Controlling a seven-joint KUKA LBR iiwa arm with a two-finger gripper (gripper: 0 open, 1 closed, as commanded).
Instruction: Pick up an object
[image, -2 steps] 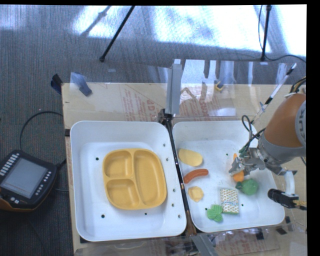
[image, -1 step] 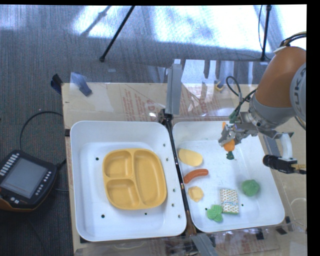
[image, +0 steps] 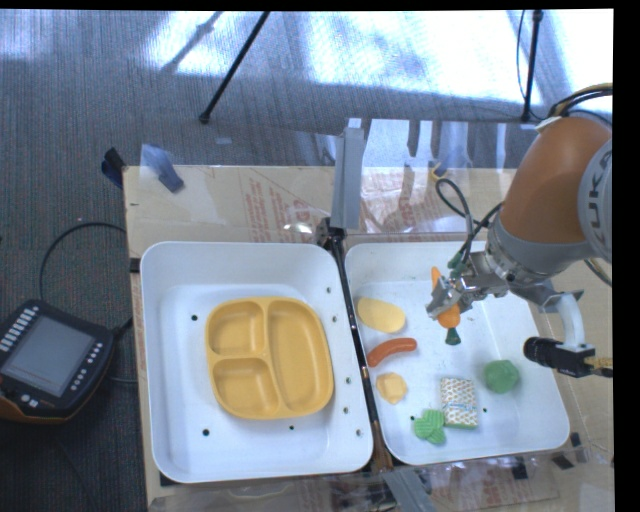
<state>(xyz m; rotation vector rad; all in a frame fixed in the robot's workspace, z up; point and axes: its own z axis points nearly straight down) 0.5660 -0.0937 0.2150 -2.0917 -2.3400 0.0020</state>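
So off the counter's left edge there's a dark handheld control pendant with a grey screen sitting on the grey carpet, black cable looping off it. Strip of blue tape at the counter's back-left corner, black tripod leg behind.

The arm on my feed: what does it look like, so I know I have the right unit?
A bulky grey arm with a broad orange band above the wrist and part of a dark "KUKA" marking at its edge. Black cables loop beside the wrist. The gripper is small, grey, metallic.
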